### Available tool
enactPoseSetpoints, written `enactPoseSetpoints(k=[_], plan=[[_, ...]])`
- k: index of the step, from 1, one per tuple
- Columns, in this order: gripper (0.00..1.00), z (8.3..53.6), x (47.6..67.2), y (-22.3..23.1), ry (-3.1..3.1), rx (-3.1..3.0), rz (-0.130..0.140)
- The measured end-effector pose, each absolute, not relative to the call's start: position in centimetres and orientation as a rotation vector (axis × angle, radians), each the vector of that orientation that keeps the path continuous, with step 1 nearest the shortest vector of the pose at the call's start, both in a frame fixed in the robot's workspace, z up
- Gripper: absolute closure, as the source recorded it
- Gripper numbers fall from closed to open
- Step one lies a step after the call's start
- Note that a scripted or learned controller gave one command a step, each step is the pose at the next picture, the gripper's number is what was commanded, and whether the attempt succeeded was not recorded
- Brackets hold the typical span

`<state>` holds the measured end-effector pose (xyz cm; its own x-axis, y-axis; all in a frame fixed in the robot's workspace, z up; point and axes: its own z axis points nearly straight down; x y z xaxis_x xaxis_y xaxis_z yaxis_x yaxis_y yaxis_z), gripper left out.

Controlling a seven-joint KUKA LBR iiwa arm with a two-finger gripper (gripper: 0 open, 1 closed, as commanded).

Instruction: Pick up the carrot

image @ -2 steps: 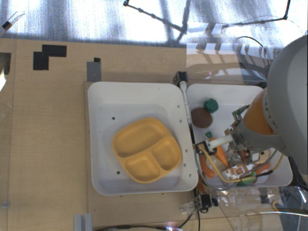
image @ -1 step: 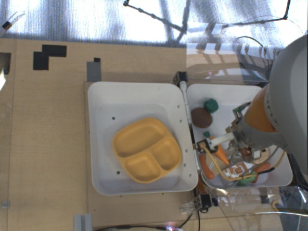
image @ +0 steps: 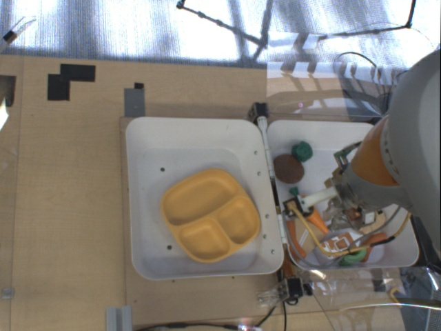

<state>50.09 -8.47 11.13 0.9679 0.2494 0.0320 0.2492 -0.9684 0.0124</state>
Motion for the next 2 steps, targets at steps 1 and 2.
enactPoseSetpoints(k=[1, 2], plan=[[1.00, 9.0, 49.3, -8.4, 0.355, 3.120, 0.026], [1.00, 10.1, 49.5, -8.3, 0.380, 3.117, 0.033]])
